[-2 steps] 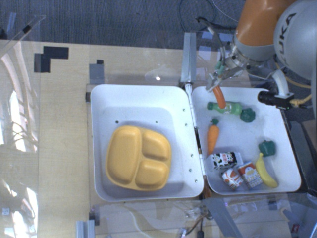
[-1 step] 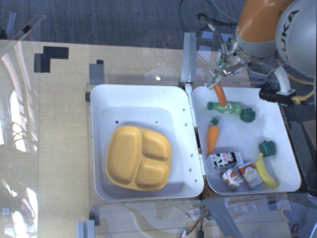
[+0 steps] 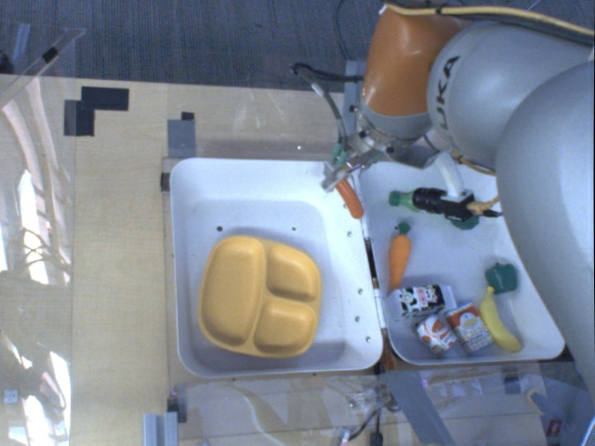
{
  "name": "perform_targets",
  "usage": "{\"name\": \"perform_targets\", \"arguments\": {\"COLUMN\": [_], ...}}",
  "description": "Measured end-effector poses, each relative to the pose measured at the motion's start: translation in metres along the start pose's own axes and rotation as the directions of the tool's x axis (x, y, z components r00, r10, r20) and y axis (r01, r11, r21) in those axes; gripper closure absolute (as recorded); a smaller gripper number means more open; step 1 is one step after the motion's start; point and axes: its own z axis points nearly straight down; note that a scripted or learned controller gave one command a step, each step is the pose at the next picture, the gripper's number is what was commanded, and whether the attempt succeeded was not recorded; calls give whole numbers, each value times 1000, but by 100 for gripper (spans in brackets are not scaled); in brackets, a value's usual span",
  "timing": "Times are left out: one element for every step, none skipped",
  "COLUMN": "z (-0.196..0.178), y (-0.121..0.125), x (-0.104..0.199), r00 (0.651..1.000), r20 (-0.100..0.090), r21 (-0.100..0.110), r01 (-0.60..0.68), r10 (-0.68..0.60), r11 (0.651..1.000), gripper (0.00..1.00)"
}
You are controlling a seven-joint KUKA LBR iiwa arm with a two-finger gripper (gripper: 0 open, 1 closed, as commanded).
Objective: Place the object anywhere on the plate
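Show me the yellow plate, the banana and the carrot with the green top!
yellow plate (image 3: 232, 291), camera view, its big left compartment.
banana (image 3: 500, 321), camera view, middle of its curve.
carrot with the green top (image 3: 399, 262), camera view, its orange body.

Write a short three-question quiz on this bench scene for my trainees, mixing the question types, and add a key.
1. True or false: the yellow plate lies in the same bin as the banana.
2. How many compartments does the plate have? A) two B) three C) five
3. Short answer: what colour is the small item just below the end effector, near the edge where the two bins meet?

Key: 1 false, the plate is in the view's left bin and the banana in the right one; 2 B; 3 orange.
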Motion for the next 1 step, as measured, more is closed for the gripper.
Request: {"name": "perform_targets", "arguments": {"z": [0], "y": [-24], "x": [44], "r00": [997], "r20": [0], "r21": [0], "r01": [75], "r10": [-75], "r11": [997], "gripper": [100]}}
